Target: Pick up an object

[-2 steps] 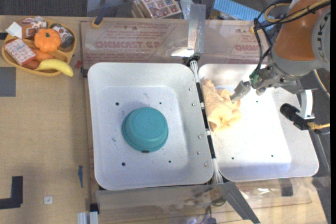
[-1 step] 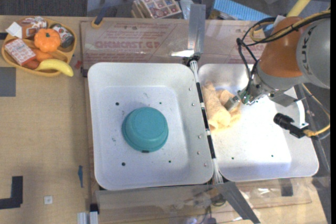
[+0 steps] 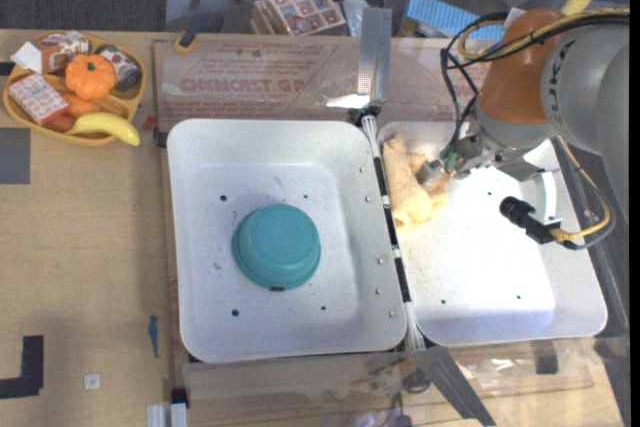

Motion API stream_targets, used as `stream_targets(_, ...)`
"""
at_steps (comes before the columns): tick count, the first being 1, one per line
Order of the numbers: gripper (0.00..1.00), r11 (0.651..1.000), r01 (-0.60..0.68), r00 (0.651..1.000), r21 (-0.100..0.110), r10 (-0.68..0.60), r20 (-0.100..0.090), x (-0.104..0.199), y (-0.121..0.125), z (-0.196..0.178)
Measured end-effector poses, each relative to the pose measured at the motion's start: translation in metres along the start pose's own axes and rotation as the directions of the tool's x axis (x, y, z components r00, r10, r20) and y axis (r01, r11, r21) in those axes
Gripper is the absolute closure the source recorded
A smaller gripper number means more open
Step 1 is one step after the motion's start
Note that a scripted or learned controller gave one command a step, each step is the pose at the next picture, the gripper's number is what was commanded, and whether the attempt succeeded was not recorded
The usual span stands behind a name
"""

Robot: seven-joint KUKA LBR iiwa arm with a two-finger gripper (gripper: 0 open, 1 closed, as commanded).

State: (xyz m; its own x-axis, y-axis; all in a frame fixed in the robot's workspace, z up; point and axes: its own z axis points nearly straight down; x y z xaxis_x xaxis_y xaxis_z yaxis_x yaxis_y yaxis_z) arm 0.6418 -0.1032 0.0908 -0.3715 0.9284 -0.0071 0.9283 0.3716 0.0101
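Teal bowl [image 3: 277,246]: upside down in the left bin [image 3: 190,315], well apart from the arm — no risk there.

Yellow object [image 3: 408,187]: pale, lumpy, soft-looking, against the left wall of the right bin [image 3: 500,315].

Gripper [image 3: 437,171]: low over the object, at its right edge; open or closed, I cannot tell.

Risk: an off-centre grasp pushes the piece into the wall (it looks squashy) — it may deform, slip, and come up in nothing.

Fruit plate [image 3: 20,105]: far left, uninvolved.
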Motion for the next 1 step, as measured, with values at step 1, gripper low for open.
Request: stream_targets(1, 0.00, 1.000, 0.000, 1.000, 0.000, 0.000, 0.000, -0.0001, -0.0001, 0.0000)
